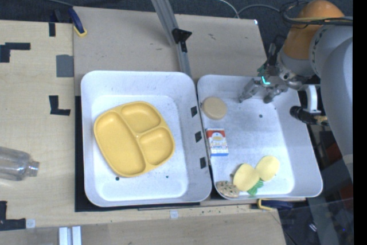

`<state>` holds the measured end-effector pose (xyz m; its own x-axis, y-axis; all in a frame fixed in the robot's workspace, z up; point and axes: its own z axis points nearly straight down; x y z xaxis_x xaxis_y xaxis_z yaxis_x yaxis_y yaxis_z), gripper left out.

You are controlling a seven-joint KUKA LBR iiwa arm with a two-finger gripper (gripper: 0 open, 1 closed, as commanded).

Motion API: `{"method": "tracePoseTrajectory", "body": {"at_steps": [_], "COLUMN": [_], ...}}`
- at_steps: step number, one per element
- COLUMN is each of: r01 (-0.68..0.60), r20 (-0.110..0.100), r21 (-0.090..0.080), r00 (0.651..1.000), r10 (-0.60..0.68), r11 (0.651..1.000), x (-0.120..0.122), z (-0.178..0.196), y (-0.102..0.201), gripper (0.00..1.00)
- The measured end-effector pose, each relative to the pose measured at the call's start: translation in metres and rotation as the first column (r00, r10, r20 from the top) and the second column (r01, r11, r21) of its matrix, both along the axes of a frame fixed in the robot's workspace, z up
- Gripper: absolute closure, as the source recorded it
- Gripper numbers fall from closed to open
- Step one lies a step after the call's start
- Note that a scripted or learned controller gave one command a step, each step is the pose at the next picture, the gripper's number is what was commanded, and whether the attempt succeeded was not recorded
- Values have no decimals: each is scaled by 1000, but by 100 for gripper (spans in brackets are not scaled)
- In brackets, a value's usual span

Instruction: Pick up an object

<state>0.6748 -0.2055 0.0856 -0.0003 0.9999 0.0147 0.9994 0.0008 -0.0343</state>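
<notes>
**Arm's claw spread over right bin, nothing in its grip**

The gripper (pixel 257 94) hangs w/ its two fingers (pixel 246 94) apart above the right bin (pixel 298 140), near that bin's far edge and toward its far-right corner. Nothing sits between the fingers; bare white floor shows beneath them. A small green light glows at the wrist just above the claw.

Candidate objects lie elsewhere in the same bin. A round tan disc (pixel 214 107) rests close to the far-left corner, near the gripper but apart from it. A small red-and-white carton (pixel 217 142) lies along the left wall, roughly mid-length. Two yellow lemon-like pieces (pixel 256 172) sit together near the near edge, touching each other, w/ a bit of green at their base. A speckled cookie-like item (pixel 227 188) lies just beside them at the near-left corner.

The left bin (pixel 92 123) holds a yellow divided plate (pixel 133 137), three compartments, resting about centre.

Beyond the bins: the grey arm (pixel 338 77) w/ its orange band (pixel 312 23) enters at the bench's right edge. A metal pole (pixel 161 6) slants across the bench's far side. A clear plastic bottle (pixel 16 164) lies on its side at the left edge of the bench.
</notes>
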Motion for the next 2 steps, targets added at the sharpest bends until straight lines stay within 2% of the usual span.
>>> {"method": "tracePoseTrajectory", "body": {"at_steps": [1,2], "r01": [0,-1], "r20": [-2,-3], "r21": [-3,-1], "r00": [1000,1000], "r10": [0,1], "r11": [1000,1000], "x": [0,0], "z": [10,9], "y": [-1,0], "gripper": [100,0]}}
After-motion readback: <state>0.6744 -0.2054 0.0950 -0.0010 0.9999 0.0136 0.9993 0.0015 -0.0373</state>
